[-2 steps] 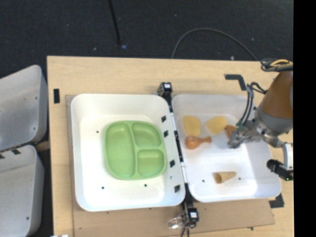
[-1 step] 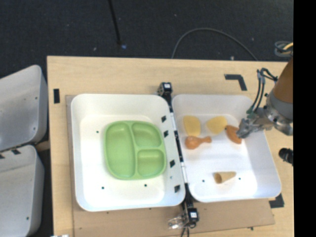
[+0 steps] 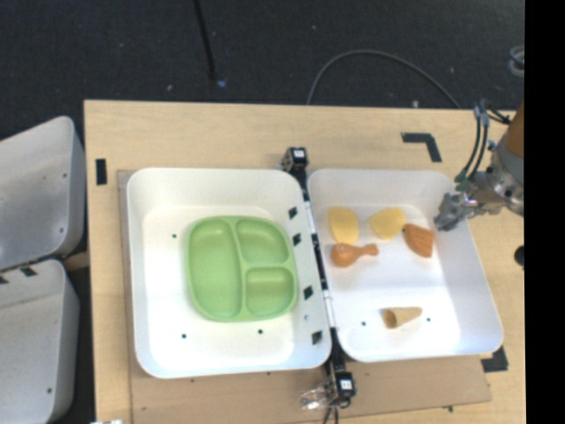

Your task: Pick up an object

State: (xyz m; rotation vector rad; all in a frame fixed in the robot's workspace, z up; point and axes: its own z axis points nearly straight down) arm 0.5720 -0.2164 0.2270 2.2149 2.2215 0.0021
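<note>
The grey two-finger gripper [image 3: 450, 212] hangs over the right shallow white bin [image 3: 459, 325], near its rim at about two o'clock; whether it is open or closed cannot be told. Inside that bin lie two yellow plastic pieces [image 3: 344, 225], an orange drumstick-shaped toy [image 3: 353, 253], an orange wedge [image 3: 420, 239] just beside the gripper, and a tan cone [image 3: 402, 317] toward six o'clock. A green compartment tray [image 3: 240, 268] sits in the left white bin [image 3: 159, 201].

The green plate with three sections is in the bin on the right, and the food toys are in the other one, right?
Not quite. The camera view shows the green plate in the left bin; the food toys, like the drumstick, are in the right bin.
</note>
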